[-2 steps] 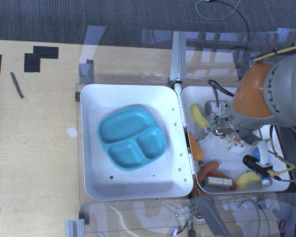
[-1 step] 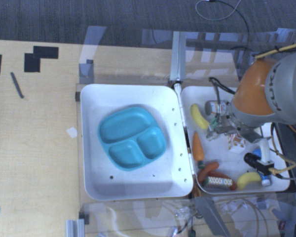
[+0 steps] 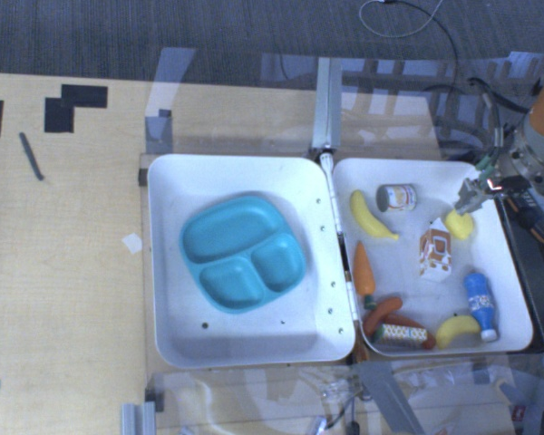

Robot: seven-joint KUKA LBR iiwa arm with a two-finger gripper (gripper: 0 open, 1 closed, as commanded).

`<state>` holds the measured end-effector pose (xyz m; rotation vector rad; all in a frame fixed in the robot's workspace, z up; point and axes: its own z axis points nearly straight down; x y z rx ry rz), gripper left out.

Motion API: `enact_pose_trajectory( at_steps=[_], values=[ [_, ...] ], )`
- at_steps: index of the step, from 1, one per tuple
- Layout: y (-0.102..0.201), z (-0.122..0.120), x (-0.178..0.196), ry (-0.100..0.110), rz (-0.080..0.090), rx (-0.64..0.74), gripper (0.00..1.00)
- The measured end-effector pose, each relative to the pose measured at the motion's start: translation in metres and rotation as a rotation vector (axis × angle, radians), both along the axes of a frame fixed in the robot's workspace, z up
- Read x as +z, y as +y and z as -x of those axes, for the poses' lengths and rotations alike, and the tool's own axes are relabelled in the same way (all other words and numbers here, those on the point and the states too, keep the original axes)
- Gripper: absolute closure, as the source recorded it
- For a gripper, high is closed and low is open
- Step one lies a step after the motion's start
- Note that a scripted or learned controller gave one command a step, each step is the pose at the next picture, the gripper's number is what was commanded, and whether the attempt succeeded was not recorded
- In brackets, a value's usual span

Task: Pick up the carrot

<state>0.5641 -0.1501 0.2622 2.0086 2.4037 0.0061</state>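
Note:
The carrot (image 3: 364, 271) is orange with its tip pointing to the far side. It lies against the left wall of the right bin (image 3: 517, 284), near the divider. My gripper (image 3: 472, 197) hangs at the bin's far right corner, just above a yellow lemon (image 3: 460, 225) and well to the right of the carrot. Nothing shows between its fingers.
The right bin also holds a banana (image 3: 372, 217), a small can (image 3: 396, 197), a snack carton (image 3: 435, 252), a blue bottle (image 3: 480, 304), a second banana (image 3: 457, 330) and sausages (image 3: 392, 320) just below the carrot. A blue divided plate (image 3: 243, 252) sits in the left bin (image 3: 163, 270).

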Motion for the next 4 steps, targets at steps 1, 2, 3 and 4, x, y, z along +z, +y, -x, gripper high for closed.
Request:
enact_pose_trajectory(
  at_steps=[1, 2, 3, 4],
  values=[
    [-0.006, 0.014, -0.059, 0.006, -0.004, -0.316, 1.0],
    [0.058, 0.05, -0.149, 0.007, -0.006, -0.488, 1.0],
    [0.071, -0.003, 0.028, 0.003, -0.006, -0.589, 1.0],
    [0.15, 0.016, -0.002, 0.007, -0.006, -0.711, 1.0]
  ],
)
